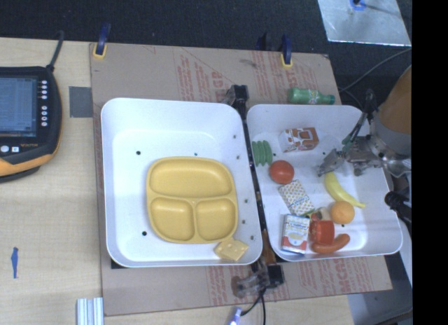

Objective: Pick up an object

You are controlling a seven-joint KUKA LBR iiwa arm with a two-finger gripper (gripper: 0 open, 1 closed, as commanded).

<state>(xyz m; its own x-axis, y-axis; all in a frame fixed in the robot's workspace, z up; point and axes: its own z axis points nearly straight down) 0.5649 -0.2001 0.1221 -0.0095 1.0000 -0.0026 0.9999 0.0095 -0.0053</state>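
Looking from the near edge of the counter (63, 232), you are seeing a cheese wedge (231, 249) lying at the near rim of the left bin (119, 176), just beside a yellow tray (190, 198). In the right bin (392, 243) the near corner is crowding up: a sausage (330, 244), a red block (322, 231), a carton (295, 232) and an orange (342, 212) are sitting close together. Further back, a banana (341, 190) is lying with a clearer margin toward the right wall.

The gripper (334, 164) is hovering over the bin's right half, just beyond the banana's far end; you cannot tell from here whether it is parted or closed, and nothing is showing between its tips. By my reading you are sitting at the approach step, nothing lifted yet.

The banana is looking like the nearest candidate. Its long axis is running diagonally, the far end pointing toward the gripper and the near end toward the right wall by the orange. The next move is probably calling for closing across that axis, near mid-length, away from the orange.

Beyond it, a tomato (281, 171), a pack (299, 139) and a green piece (262, 153) are lying apart.
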